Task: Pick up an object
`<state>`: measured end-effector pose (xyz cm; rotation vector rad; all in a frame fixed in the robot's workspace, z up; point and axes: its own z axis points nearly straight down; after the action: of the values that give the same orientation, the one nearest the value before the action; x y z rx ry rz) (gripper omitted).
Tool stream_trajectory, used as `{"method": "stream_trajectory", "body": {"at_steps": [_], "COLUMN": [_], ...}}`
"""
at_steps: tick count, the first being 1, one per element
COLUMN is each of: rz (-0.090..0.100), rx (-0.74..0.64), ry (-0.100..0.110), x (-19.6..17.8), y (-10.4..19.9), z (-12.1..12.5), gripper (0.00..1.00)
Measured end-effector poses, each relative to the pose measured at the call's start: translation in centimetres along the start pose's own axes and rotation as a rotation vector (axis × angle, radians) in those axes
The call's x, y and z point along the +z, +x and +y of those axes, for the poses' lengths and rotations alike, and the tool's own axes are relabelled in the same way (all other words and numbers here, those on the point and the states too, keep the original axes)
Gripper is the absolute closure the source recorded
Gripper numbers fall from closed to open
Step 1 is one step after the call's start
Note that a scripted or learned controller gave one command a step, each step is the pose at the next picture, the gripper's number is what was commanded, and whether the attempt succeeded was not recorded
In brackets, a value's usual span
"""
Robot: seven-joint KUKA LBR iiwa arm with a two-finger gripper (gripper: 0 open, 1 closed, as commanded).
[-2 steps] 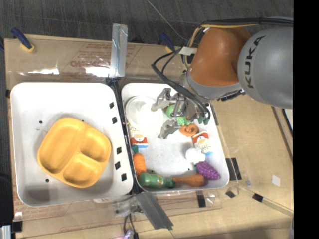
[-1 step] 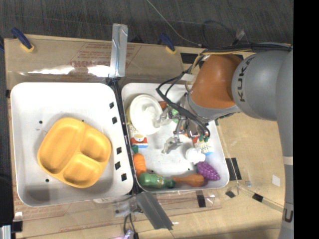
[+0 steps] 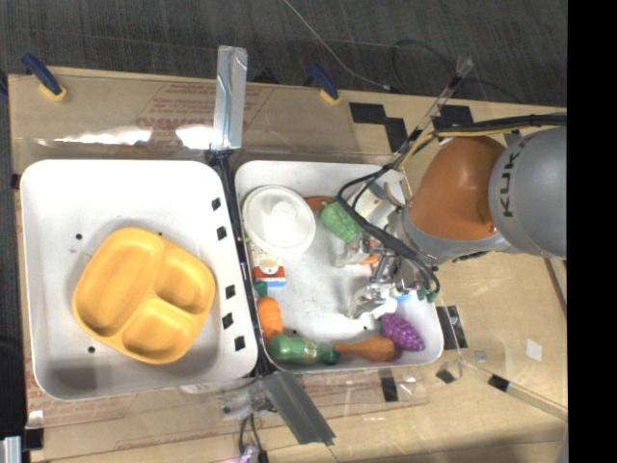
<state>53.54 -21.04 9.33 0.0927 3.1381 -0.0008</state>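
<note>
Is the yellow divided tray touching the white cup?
Apart. The camera view shows the yellow divided tray in the left bin, the white cup in the right bin, with the bin walls between them.

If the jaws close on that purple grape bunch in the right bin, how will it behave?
The purple grape bunch looks like a small plastic toy, so it is probably light and stiff. Its bumpy, glossy surface may let it slip or twist out of a pinch. It lies near the right bin corner beside the orange drumstick-shaped toy, so a push would likely wedge it rather than roll it.

Divided plate (image 3: 145,295) in left bin (image 3: 39,258)
</note>
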Motion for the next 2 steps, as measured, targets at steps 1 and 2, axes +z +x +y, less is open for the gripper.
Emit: {"method": "stream_trajectory", "body": {"at_steps": [1,2], "rz": [-0.002,-0.004], "rx": [0.027,-0.006], "ry": [0.000,0.001], "x": [-0.1,-0.1], "y": [-3.3,-4.4], "z": [0.3,0.3], "gripper": [0.00,0.00]}}
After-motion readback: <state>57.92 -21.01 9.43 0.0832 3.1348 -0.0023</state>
